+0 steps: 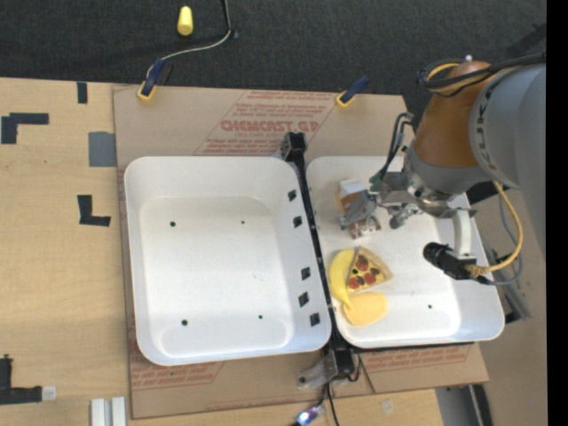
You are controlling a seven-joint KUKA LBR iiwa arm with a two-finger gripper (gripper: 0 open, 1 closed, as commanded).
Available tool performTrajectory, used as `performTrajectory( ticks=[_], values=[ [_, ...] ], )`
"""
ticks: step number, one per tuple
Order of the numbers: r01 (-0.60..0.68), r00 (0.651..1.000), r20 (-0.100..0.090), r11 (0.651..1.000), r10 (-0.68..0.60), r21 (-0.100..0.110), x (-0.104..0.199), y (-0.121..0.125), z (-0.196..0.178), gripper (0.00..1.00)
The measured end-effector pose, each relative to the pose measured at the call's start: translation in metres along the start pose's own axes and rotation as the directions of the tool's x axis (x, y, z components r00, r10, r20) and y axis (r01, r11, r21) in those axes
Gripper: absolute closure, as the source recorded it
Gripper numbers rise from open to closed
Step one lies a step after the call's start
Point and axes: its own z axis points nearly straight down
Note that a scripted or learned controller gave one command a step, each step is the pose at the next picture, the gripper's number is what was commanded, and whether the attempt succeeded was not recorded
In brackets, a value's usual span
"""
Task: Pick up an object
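My gripper (359, 218) hangs over the upper left part of the right bin (444, 318), reaching in from the right. Just below it lies a toy pizza slice (366, 270) with red dots. A yellow banana-shaped piece (339, 278) curves along the slice's left side, and a flat yellow piece (366, 309) lies under both. The gripper tip is a short way above the pizza slice in the view. Nothing can be seen held at the tip.
The left bin (213, 256) sits beside the right one, with a black divider strip (303, 229) between them. Both stand on a cardboard sheet (257, 122). The arm's orange band (448, 136) is over the right bin's far right corner.
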Motion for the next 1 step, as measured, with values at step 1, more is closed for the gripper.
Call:
performTrajectory(
  ticks=[1],
  values=[
    [-0.004, 1.0, 0.0, 1.0, 0.004, -0.002, -0.0344, 0.041, 0.0646, 0.0]
  ],
)
